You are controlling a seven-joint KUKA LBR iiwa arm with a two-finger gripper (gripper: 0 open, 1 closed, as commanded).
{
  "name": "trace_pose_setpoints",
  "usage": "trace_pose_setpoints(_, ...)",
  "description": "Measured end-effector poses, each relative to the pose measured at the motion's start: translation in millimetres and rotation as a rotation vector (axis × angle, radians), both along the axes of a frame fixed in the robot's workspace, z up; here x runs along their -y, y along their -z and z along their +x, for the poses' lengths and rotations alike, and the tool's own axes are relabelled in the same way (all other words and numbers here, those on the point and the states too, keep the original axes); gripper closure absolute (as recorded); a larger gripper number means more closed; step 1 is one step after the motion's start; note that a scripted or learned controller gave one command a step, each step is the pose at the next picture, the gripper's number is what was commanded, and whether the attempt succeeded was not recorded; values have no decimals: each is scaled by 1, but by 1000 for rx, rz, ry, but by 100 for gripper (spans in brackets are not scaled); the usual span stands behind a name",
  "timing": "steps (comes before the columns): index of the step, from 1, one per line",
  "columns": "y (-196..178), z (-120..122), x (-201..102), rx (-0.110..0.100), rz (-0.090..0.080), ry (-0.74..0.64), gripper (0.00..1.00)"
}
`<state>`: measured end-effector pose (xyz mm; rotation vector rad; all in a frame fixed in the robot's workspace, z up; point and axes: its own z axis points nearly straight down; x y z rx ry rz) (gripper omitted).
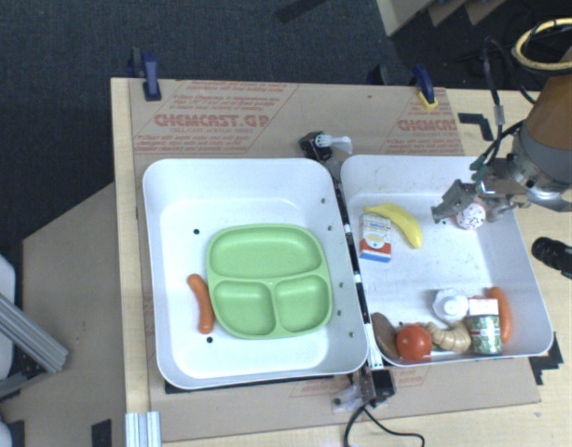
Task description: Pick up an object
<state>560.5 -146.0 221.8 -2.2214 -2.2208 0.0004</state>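
- Small white-and-pink object (471,216), roundish, sits between the gripper (469,209) fingers at the upper right of the right bin (510,250), near its back wall. Can't tell if it's lifted or touching the floor.
- Gripper looks pinched around it; arm w/ orange band comes in from the right.
- Nearby: banana (399,223) and small carton (376,237), both apart from the gripper.
- Left bin (165,250): green tray (267,279), sausage (202,303) just beside it.
- Risk: the round shape could slip out during the lift if the hold is shallow or off-centre; it would probably drop back into the bin.
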Motion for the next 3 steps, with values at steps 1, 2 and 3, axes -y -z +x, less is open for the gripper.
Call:
trace_pose_setpoints(1,141,58,-36,5,5,-2,0)
trace_pose_setpoints(2,121,59,-33,10,1,-1,100)
trace_pose_setpoints(3,31,72,-118,10,2,-9,100)
